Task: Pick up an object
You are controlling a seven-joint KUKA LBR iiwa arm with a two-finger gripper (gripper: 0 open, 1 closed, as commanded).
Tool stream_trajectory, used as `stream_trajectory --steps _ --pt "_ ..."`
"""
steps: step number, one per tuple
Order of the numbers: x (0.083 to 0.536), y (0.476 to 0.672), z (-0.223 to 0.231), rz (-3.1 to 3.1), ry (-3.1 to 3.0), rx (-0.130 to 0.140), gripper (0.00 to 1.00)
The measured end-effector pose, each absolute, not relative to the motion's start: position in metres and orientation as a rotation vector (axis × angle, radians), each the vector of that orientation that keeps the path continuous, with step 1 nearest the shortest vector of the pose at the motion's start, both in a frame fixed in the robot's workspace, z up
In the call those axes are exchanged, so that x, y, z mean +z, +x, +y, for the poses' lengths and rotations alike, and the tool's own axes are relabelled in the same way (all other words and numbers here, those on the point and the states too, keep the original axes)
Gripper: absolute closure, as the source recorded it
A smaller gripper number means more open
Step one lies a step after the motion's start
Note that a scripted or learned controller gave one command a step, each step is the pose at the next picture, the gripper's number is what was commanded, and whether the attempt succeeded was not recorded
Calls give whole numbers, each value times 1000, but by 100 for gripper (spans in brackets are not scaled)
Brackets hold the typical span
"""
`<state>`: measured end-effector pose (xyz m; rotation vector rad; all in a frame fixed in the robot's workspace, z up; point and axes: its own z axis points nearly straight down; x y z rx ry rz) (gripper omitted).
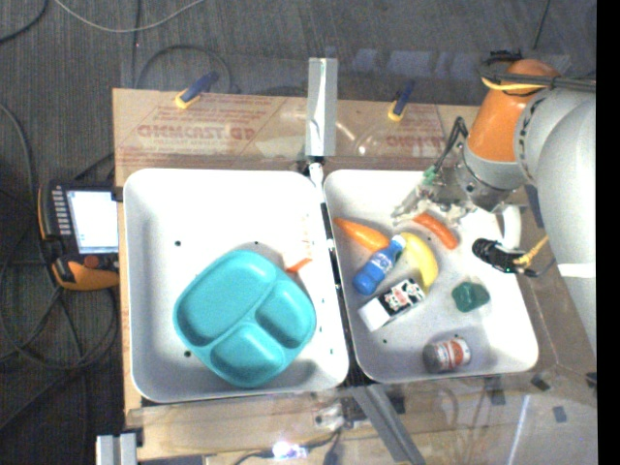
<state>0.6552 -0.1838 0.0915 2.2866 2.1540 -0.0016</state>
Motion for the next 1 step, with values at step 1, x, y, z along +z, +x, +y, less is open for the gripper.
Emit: stream_trajectory --steps 1 --pt "89 621 -145 2168 2257 3 0"
